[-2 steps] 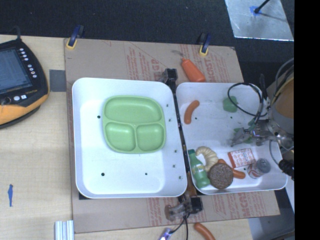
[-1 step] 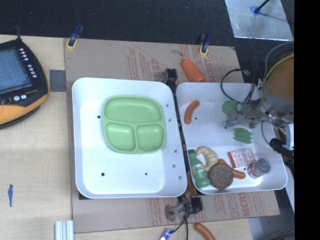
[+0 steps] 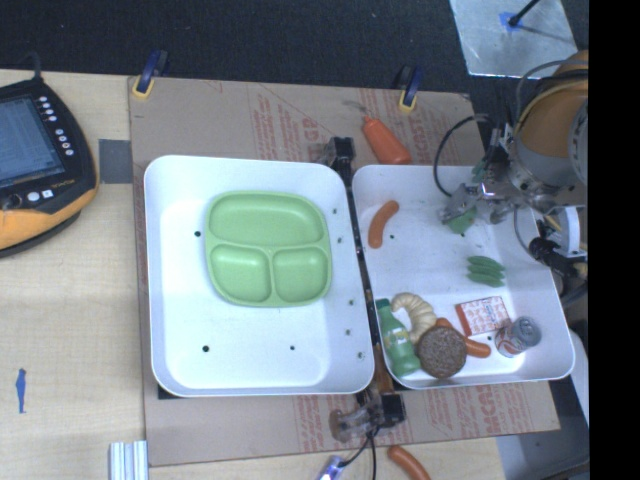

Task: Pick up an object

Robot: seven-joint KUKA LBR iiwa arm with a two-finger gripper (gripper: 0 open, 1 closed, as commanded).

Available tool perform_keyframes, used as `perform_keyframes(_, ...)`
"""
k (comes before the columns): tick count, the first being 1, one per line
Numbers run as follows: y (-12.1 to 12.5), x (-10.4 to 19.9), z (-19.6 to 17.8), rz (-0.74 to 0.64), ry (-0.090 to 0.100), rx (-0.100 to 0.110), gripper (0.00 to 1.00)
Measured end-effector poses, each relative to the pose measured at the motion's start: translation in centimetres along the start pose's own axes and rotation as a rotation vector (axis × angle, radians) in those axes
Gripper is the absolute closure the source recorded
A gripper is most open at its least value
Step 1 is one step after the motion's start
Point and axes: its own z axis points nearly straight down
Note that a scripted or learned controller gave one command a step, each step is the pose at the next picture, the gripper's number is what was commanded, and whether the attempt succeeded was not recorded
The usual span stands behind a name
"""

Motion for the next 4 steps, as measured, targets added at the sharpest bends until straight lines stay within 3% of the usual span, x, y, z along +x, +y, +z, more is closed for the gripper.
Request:
perform_keyframes(1,0.0,-0.1,-1.0,-0.004,-0.001,0.002,1.00)
perform_keyframes(2,-0.9,3.8,-7.4,0.000,-0.001,-0.002,1.00)
perform_keyframes(3,0.3,9.9,-11.5,-0.001,0.000,-0.001,1.00)
perform_keyframes(4,-4.7,15.1,-9.9,-0.003,-0.002,0.003,1.00)
